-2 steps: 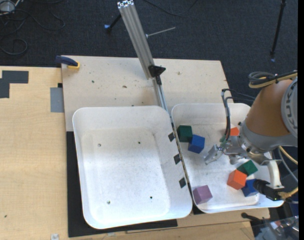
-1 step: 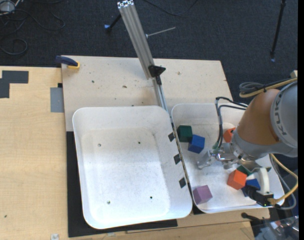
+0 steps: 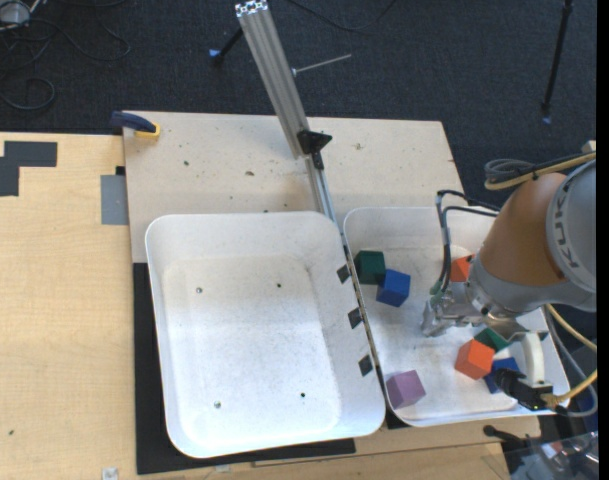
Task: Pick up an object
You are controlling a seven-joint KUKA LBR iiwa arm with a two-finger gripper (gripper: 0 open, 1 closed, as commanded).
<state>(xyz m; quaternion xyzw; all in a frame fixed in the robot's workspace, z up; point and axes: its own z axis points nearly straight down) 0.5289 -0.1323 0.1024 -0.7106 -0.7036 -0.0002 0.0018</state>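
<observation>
Camera view: orange block [image 3: 474, 359], cube-shaped, beside end effector [image 3: 440, 320].

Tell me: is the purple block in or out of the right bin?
In: the purple block lies on the right bin floor near its front left corner.

Arm [image 3: 574, 238]: grey housing, smooth and rounded, with a wide orange band [image 3: 519, 243] wrapping the segment above the wrist. Orange section looks glossy, bulbous, barrel-shaped. Below it a grey wrist collar [image 3: 504, 303], then the gripper [image 3: 439, 320], silver-grey bare metal, small and angular next to the arm. Thin black cable [image 3: 446, 230] loops up from just above the fingers and runs back along the orange band. Pale yellowish cables [image 3: 509, 171] bundled behind the arm, well away from the fingers; more yellow cable [image 3: 576, 393] hanging under the grey housing. No visible markings or screws at this resolution.
</observation>
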